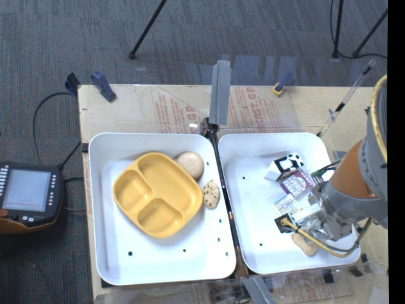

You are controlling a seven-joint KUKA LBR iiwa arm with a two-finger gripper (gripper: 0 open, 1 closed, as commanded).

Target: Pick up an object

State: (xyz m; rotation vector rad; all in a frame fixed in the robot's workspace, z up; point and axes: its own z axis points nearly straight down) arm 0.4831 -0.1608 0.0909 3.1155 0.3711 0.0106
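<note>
The gripper (318, 228) is low in the right bin (253, 233), close to the bin's near corner. I cannot tell if it is wide or narrow, because the wrist hides it. A small tan lump (304, 246) lies right by the gripper, on the side toward the bin's near edge. I think this is the thing to pick up (it is the closest one). A dark red packet (296, 182) and a white packet (286, 202) lie a little past the gripper, toward the back of the bin. The yellow plate (155, 195) and the cookie (211, 194) are far from the gripper, in the left bin (107, 258).

To do this well, the gripper should sit right over the middle of the lump and open wider than it. Then it should go straight down, close softly and lift slowly. The bin wall is close, so it must not bump it.
</note>
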